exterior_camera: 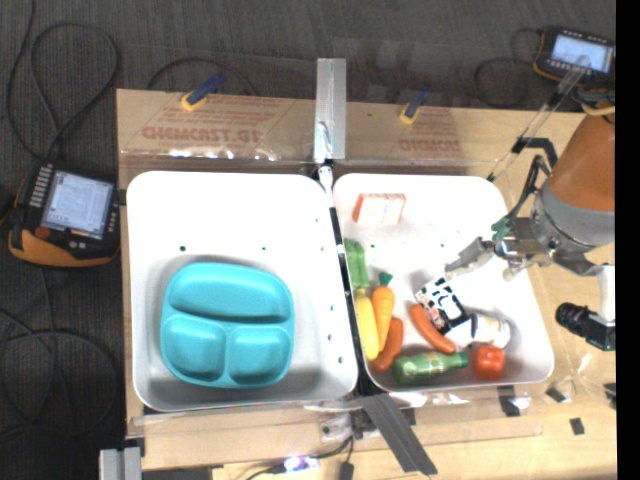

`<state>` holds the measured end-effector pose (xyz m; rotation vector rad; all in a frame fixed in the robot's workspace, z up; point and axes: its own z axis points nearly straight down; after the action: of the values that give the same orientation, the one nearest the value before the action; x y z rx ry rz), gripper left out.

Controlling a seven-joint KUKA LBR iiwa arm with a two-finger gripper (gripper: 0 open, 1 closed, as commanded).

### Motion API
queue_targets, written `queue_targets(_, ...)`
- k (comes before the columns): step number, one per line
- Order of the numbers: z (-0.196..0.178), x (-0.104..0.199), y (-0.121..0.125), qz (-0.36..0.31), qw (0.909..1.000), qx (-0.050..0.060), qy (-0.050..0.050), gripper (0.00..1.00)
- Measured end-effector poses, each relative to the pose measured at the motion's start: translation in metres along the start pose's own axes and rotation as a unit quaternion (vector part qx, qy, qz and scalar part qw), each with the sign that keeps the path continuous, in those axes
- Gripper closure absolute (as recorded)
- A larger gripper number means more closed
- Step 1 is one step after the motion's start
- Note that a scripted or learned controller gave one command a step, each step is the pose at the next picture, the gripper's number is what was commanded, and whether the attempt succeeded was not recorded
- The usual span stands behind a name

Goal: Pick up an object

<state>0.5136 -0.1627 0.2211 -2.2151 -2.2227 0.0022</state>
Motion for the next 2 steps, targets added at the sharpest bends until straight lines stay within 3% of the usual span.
queue_targets(1,-0.0082,0.0013,0.0004,-0.001,1.0000,0.001,0.001,1.00)
queue_targets(2,-0.0082,0.0012,0.0003,-0.001,1.0000,0.001,0.001,0.00)
